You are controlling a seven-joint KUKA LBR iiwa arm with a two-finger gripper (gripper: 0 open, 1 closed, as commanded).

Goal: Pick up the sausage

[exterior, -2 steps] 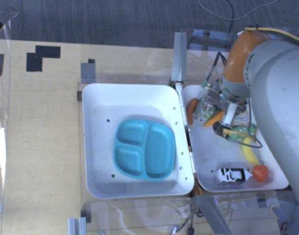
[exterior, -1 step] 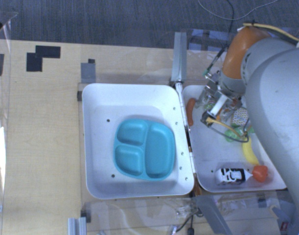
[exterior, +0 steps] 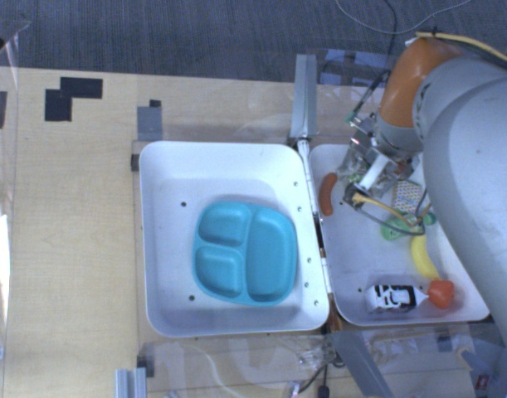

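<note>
The sausage point(exterior: 327, 193) is a short reddish-brown link lying lengthwise against the left wall of the right bin point(exterior: 353, 305), near its far end. My gripper point(exterior: 356, 175) hangs over the far part of that bin, just right of the sausage and a small gap away from it. Nothing can be seen held in it.
The left bin point(exterior: 166, 222) holds a blue divided plate point(exterior: 245, 252). In the right bin lie a yellow banana point(exterior: 422, 256), a green piece point(exterior: 393, 231), a patterned flat item point(exterior: 407, 195), a red-orange item point(exterior: 441, 293) and a black-and-white item point(exterior: 392, 297). The arm covers the bin's right side.
</note>
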